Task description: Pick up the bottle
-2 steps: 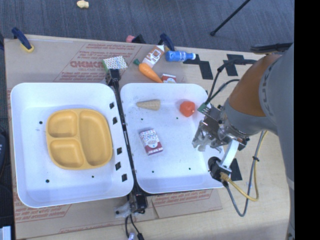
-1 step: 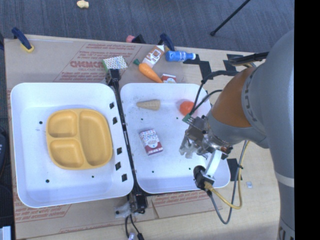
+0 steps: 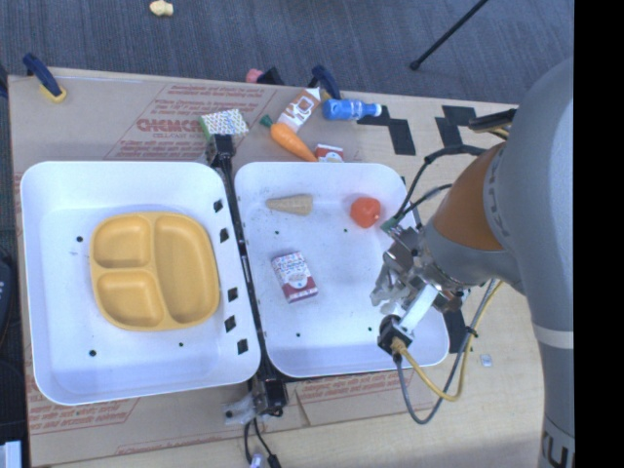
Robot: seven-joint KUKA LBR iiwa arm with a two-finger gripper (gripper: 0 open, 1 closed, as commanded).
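Observation:
A small white bottle (image 3: 298, 110) with an orange label lies on the cardboard behind the right bin (image 3: 331, 354). Right beside it lies a blue bottle (image 3: 349, 109). Both are outside the bins. My gripper (image 3: 388, 293) hangs over the right side of the right bin, well in front of the two bottles and apart from them. It is below and to the right of a red tomato (image 3: 366, 211). Nothing shows in the gripper.
The right bin also holds a tan cone-shaped piece (image 3: 291, 204) and a small red carton (image 3: 293, 276). A yellow divided plate (image 3: 154, 269) lies in the left bin (image 3: 44, 291). An orange carrot (image 3: 291, 141), a small red box (image 3: 330, 151) and a patterned box (image 3: 224, 123) lie near the bottles.

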